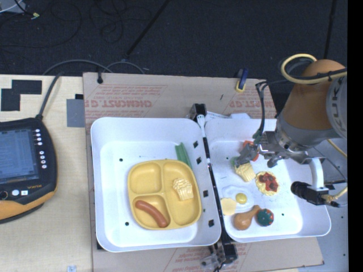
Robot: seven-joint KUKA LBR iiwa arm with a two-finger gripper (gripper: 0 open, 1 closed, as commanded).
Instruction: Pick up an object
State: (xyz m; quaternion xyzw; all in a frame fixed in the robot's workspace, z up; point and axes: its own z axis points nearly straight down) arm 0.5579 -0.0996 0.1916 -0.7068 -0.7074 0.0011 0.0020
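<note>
My gripper point(262, 153) hangs low over the upper middle of the right bin point(317, 222), under the grey arm with its orange band point(311, 103). A small red-orange piece point(248, 146) lies just left of the gripper; whether they touch is unclear. Directly below sit a yellow fries-like toy point(245, 170) and a small pizza toy point(266, 183). Nearer the front of that bin lie a fried egg point(235, 200), a chicken drumstick point(246, 219) and a green ball with a red patch point(265, 216).
The left bin point(110, 152) holds a yellow divided plate point(145, 177) bearing a sausage point(151, 213) and fries point(182, 188), with a green strip point(182, 152) behind the plate. A tablet pendant point(22, 163) lies on the bench at far left. A ridge point(205, 169) separates the bins.
</note>
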